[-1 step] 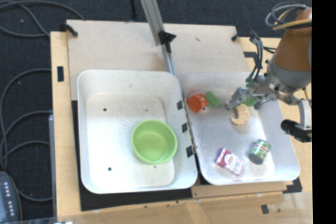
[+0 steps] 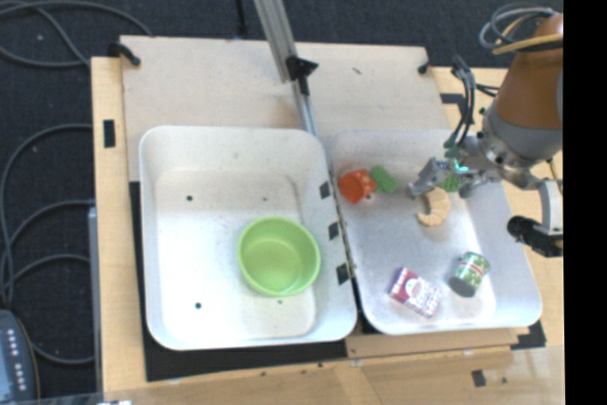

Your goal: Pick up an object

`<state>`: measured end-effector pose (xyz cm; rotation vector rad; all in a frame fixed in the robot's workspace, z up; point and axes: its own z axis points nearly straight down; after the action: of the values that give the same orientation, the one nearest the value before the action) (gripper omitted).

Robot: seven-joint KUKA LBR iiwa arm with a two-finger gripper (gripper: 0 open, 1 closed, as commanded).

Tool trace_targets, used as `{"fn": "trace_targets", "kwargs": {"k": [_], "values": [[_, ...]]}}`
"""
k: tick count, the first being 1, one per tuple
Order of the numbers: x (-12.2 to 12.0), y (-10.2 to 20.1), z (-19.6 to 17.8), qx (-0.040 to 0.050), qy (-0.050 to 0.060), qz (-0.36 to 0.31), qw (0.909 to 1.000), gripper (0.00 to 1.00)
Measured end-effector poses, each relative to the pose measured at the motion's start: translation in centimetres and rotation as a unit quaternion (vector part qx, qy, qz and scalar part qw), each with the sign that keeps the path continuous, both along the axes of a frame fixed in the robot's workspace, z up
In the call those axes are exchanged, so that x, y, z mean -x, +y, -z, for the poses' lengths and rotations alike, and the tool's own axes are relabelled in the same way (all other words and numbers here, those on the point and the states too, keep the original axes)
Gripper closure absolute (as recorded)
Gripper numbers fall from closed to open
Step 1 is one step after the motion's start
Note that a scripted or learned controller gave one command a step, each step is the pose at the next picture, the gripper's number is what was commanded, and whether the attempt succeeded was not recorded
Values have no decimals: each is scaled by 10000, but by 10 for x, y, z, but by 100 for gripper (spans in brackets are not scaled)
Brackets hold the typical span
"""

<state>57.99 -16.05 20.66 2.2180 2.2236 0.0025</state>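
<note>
Hovering gripper [image 2: 438, 188] — beside tan piece [image 2: 434, 211].

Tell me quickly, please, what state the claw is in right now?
Claw: cannot be told whether open or closed; it sits above the tan piece in the right bin, nothing visibly held.

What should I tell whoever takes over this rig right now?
Gripper: low over the right bin, just above the tan piece; nothing seen held.
Right bin also holds the orange object, small green piece, pink packet and green can.
Left bin holds the green bowl.
Done: nothing lifted.
Left: grasp and lift an object, likely the tan piece.
</note>
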Motion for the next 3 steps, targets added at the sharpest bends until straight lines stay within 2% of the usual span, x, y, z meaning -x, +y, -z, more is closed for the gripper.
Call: {"fn": "trace_targets", "kwargs": {"k": [1, 2, 3], "values": [[-1, 7, 56, 8, 17, 5, 10000, 0], [-3, 5, 104, 30, -26, 17, 10000, 0], [-5, 4, 90, 24, -56, 37, 10000, 100]]}}
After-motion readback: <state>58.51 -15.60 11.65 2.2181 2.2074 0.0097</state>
